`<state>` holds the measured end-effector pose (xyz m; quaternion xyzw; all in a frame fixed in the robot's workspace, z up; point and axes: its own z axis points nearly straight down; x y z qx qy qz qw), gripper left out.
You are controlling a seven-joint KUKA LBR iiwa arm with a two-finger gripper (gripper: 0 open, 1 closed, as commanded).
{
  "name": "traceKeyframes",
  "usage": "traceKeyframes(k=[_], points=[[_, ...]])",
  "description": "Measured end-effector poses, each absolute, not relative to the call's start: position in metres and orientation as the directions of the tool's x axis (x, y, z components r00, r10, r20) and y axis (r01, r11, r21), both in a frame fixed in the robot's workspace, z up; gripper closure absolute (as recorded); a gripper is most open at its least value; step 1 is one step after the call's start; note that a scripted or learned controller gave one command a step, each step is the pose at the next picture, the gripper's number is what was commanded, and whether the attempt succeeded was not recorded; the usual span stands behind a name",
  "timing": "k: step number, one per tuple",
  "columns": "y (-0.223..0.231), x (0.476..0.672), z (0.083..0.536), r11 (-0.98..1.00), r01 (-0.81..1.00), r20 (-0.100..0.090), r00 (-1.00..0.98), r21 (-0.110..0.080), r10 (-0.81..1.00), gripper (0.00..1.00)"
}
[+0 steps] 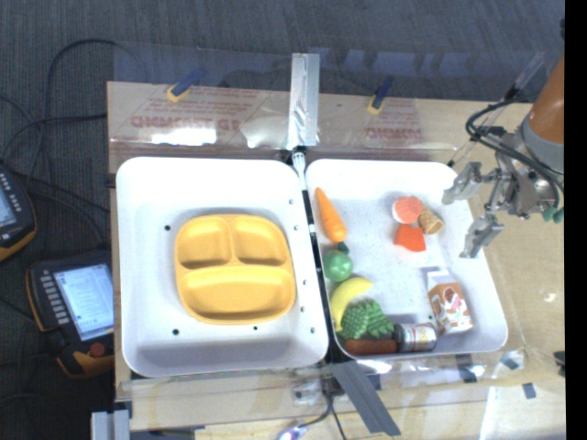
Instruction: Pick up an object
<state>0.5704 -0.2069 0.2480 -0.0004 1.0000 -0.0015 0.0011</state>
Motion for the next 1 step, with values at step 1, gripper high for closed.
traceKeyframes(k=[1], points=[[-0.2054,0.5284,0.1213,0.999,0.052,0.0,-0.999,-0.003,0.052,0.0]])
